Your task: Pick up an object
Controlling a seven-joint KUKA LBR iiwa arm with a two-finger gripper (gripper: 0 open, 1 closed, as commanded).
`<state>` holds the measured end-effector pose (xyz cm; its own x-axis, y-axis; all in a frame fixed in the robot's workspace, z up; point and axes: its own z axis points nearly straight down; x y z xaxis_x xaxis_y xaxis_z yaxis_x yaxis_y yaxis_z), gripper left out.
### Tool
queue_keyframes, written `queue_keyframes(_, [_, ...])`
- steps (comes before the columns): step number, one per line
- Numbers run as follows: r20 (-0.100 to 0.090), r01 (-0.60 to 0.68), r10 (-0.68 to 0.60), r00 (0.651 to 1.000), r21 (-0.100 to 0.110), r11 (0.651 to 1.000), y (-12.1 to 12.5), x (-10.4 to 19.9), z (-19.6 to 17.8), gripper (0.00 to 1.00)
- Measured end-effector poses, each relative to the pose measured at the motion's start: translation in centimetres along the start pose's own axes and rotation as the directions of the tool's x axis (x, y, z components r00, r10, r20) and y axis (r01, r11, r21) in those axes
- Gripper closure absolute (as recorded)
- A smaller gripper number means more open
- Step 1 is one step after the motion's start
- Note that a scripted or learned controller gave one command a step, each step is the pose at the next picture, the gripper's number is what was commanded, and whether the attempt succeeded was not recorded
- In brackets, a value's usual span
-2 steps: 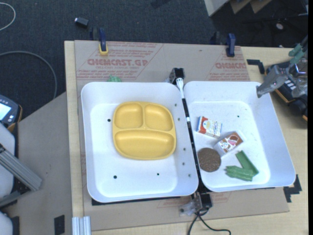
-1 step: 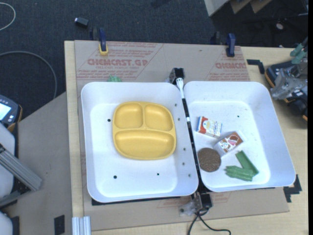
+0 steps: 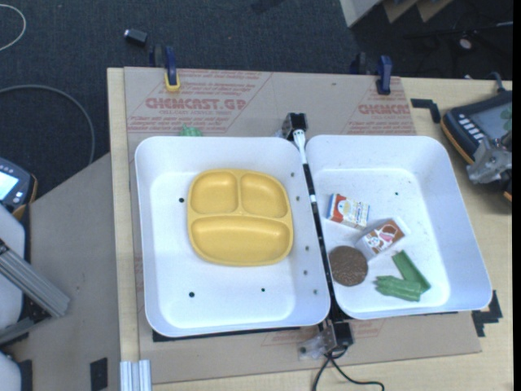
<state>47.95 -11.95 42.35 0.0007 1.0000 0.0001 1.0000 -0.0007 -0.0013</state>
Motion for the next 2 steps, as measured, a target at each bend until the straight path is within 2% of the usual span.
queue_keyframes(1, [0.002,0.002,-0.002,1.0,-0.007,1.0,0.3,4.8,-11.3,1.0])
queue_keyframes(2, [0.001,0.003,-0.003,1.0,-0.005,1.0,0.0,-5.0,-1.1,1.0])
